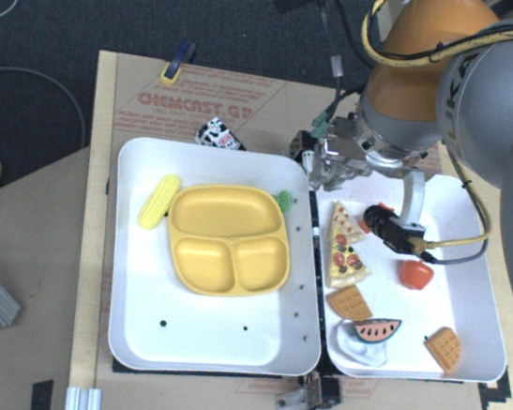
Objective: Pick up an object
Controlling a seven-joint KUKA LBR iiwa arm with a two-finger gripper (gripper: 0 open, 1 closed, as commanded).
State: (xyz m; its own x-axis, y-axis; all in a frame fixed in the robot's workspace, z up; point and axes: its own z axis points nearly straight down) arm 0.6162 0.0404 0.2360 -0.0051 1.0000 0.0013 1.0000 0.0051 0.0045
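My gripper (330, 170) hangs over the far end of the divide between the two bins, just above the tip of a pizza slice (343, 249) in the right bin (485, 279). Nothing shows between its fingers. Also in the right bin are a red tomato (416, 273), a round brown cookie (350, 302), a watermelon slice (376, 330) resting on a white piece (356, 350), and a small waffle (444, 348).
The left bin (126, 257) holds a yellow divided plate (228, 240), a corn cob (158, 201) to its left and a small green piece (284, 200) at its far right corner. Behind the bins lie a black-and-white toy (217, 134) and a blue-yellow tool (176, 63).
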